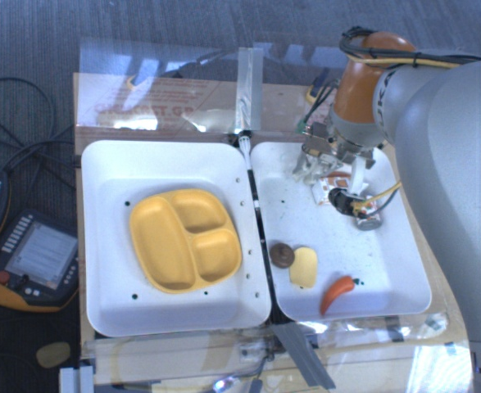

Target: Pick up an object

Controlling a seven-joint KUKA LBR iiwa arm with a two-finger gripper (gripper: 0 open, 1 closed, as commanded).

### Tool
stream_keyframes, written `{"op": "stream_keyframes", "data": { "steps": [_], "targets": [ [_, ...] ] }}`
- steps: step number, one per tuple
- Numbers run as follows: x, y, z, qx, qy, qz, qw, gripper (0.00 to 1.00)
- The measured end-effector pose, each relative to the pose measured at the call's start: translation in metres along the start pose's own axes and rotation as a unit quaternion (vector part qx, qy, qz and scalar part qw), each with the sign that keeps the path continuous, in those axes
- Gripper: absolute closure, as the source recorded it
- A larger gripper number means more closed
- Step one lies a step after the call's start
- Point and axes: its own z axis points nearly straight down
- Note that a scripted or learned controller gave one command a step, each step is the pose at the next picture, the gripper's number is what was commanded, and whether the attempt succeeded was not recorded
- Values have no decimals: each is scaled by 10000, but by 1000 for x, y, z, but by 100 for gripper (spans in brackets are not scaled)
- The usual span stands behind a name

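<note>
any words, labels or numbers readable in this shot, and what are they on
No text here can be read.
Clear panel behind the bins: faint reddish marks, too blurred and mirrored by glare to read.
Handheld pendant on the floor, left: its screen shows a pale display, too small to read.
Yellow tray, white bins and small items: no markings seen.

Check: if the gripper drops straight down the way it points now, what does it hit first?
Probably the bare floor of the right bin. The gripper points down at the bin's far end; the brown disc, yellow piece and orange carrot lie nearer the camera. Depth is unclear.
</note>
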Motion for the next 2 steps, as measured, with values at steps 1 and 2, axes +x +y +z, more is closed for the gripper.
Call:
{"op": "stream_keyframes", "data": {
  "steps": [1,2],
  "targets": [
    [31,-9,-71,-15,-2,-1200,9928,100],
    [-24,-15,-29,-7,4,-1732,9849,100]
  ]
}}
